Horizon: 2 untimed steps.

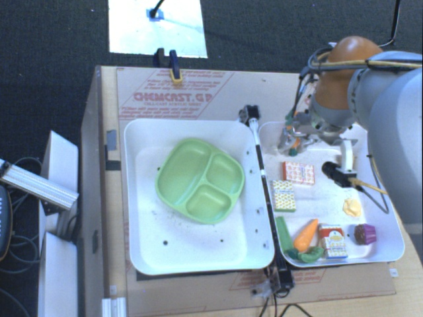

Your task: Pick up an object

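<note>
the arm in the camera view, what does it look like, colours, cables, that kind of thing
The arm is bulky, with smooth, rounded light grey housings. An orange dome-shaped band sits above the wrist. Thin cables run down beside the wrist to the gripper, a small metallic assembly.

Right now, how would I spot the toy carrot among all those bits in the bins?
Look in the right-hand white bin, along its near edge. The carrot is the orange cone lying at a slant, between a green piece and a small red-and-white box; nothing else there is orange.
</note>
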Each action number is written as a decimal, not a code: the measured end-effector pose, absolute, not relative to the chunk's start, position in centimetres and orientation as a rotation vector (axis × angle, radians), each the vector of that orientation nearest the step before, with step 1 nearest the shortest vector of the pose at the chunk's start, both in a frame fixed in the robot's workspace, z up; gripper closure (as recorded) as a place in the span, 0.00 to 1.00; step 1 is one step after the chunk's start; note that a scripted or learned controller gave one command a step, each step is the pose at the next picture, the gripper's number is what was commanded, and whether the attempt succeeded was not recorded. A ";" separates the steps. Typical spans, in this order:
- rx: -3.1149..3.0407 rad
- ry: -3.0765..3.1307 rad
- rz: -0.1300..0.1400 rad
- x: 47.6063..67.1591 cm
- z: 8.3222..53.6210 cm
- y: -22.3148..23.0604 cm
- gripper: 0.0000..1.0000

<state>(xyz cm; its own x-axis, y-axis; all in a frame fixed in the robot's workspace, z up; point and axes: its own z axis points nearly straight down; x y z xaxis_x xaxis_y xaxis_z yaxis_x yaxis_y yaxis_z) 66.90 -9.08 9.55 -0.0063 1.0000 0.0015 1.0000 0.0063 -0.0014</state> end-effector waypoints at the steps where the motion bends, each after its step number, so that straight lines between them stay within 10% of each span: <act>1: -2.218 -2.227 -0.005 59.8 18.6 -5.5 1.00; 2: -2.220 -2.223 -0.002 55.0 22.8 -5.7 1.00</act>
